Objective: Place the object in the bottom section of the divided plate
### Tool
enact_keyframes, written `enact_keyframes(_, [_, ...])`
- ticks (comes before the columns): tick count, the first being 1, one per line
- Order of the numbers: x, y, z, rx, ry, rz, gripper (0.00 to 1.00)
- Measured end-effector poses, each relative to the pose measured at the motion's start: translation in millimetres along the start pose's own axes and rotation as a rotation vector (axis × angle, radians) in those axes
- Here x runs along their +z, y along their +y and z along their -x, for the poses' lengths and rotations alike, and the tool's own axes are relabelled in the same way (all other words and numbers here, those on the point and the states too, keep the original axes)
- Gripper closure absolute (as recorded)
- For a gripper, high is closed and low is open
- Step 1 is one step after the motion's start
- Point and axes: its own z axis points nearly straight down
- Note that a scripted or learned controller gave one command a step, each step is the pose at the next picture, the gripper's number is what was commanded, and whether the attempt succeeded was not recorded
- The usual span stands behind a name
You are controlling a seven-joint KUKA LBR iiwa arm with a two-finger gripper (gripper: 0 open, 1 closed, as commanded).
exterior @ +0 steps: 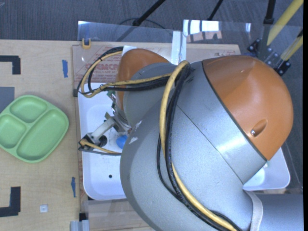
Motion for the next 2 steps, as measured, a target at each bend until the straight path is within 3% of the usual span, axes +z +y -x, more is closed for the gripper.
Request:
enact_keyframes(1, [9,6,-6,-0.082,0.002,0.0,1.0])
enact_keyframes(2, [8,-4,9,-0.442,0.007,0.005,1.0])
